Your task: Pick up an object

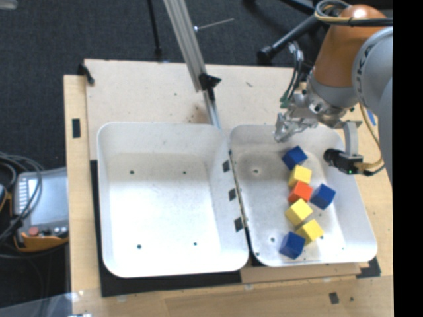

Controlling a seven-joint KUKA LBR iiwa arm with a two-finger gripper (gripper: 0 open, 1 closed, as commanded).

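Several small cubes lie in the right bin (261,183): a blue cube (295,156) at the top, a yellow cube (301,175) under it, an orange cube (302,191), a blue cube (323,196) to its right, two more yellow cubes (299,211) (310,230) and a blue cube (291,244) at the bottom. My gripper (284,132) hangs over the bin's far edge, just above and left of the top blue cube. Nothing shows between its fingers.
The left bin (158,197) lies beside the right one. A slanted aluminium post (188,45) rises from the bench behind the bins. A black fitting (344,158) with a cable hangs at the arm's right side, over the bin's right rim.
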